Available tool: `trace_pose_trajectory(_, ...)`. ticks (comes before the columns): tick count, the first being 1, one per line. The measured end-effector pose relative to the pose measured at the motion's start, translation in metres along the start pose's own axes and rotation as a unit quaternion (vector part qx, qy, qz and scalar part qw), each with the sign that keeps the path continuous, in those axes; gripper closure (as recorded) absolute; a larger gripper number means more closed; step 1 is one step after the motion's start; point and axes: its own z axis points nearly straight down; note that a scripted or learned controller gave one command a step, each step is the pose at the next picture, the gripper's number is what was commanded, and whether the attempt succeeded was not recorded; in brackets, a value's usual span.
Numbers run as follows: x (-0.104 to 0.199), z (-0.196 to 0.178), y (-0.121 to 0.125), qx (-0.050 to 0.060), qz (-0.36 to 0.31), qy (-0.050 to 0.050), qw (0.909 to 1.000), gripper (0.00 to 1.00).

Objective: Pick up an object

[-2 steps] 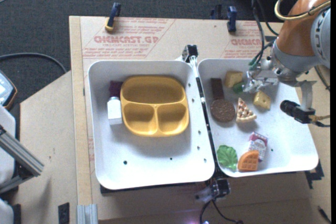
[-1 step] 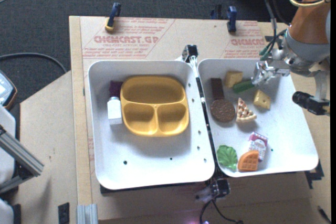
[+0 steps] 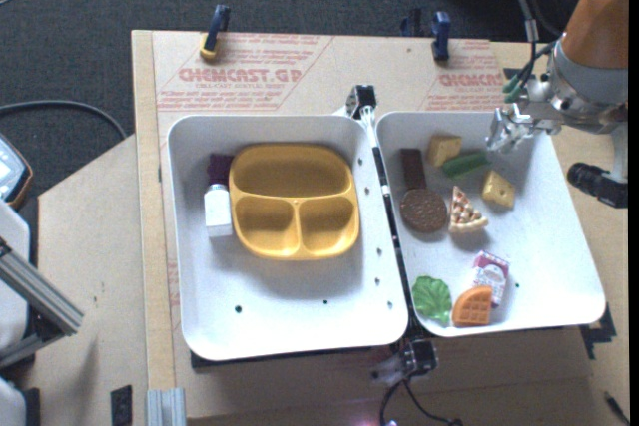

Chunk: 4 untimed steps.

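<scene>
The green pickle (image 3: 465, 163) lay in the right bin (image 3: 559, 244), closest to the end effector (image 3: 507, 133), which hovered just beyond it, fingers apart on nothing. You did best to descend straight and close across its narrow width, clear of the two cheese wedges (image 3: 444, 150) flanking it. Around it you had nine toy foods; the left bin (image 3: 190, 244) held one yellow tray (image 3: 294, 200) and one small bottle (image 3: 218, 210).

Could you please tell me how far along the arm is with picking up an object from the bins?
Done: the gripper has reached the right bin's upper right corner. In hand: nothing visible; it hovers near the green piece and the cheese wedge, which lie on the floor. Left: closing on an object and lifting it.
</scene>
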Motion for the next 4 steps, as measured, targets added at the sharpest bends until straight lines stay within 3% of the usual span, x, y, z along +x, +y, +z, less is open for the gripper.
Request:
trace_pose_trajectory(2, 0.096, 0.011, -0.052, 0.005, -0.002, 0.003, 1.0, 1.0)
trace_pose_trajectory(3, 0.129, 0.004, -0.064, 0.004, -0.002, 0.002, 1.0, 1.0)
trace_pose_trajectory(4, 0.118, -0.009, -0.063, 0.001, 0.0, 0.001, 1.0, 1.0)
